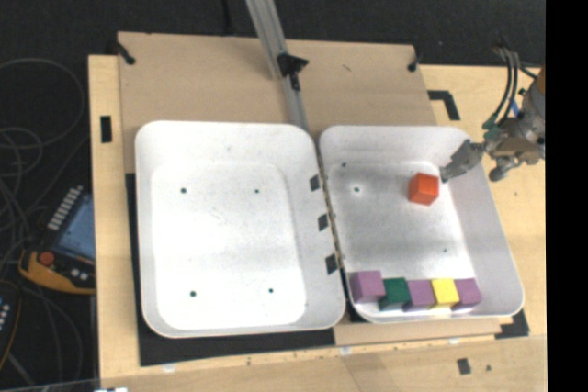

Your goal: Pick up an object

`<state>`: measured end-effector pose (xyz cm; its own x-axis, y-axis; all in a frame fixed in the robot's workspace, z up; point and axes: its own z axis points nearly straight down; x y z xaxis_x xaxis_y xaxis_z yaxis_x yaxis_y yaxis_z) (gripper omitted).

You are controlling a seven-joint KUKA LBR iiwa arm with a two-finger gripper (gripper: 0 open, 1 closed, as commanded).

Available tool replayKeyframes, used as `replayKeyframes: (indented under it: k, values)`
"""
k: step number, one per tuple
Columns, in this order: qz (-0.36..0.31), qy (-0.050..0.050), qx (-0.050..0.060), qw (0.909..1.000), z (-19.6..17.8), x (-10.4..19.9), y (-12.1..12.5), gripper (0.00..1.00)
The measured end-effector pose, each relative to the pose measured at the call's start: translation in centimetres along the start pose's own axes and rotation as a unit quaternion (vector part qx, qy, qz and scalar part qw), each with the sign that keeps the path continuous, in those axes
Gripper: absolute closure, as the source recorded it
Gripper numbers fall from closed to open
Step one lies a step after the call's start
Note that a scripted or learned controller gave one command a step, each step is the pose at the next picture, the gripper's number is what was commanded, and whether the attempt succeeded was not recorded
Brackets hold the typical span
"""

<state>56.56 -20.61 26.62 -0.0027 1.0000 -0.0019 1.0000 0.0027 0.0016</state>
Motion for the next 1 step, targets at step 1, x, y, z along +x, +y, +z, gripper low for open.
replayKeyframes:
  k: [1]
  values:
    - [0.0,0.0,0.0,1.0,0.0,0.0,0.0,0.0]
